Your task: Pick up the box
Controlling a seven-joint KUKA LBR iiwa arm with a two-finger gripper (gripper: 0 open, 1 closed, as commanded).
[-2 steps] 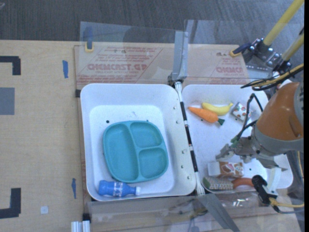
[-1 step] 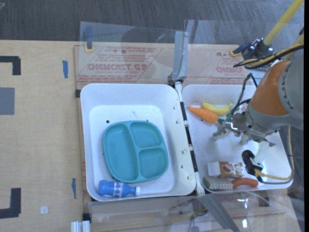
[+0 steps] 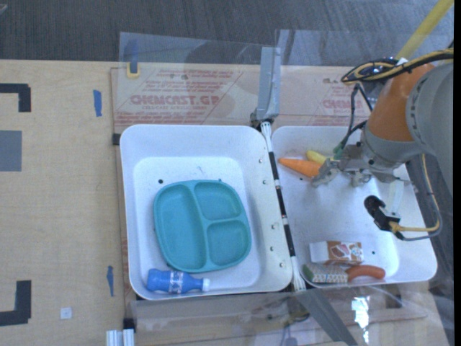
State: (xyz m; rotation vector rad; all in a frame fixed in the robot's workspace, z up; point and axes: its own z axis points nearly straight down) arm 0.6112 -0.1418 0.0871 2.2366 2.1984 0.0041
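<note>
The arm comes in over the right bin [image 3: 425,262] with its gripper [image 3: 337,170] low near the bin's far edge, right beside a tapered orange carrot [image 3: 300,166]; can't tell its state. The flat rectangular box [image 3: 337,251] lies by the near edge, next to a glossy sausage [image 3: 365,272].

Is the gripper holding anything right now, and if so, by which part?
Nothing is held. The gripper hangs beside the carrot, and the box lies apart near the bin's front.
</note>
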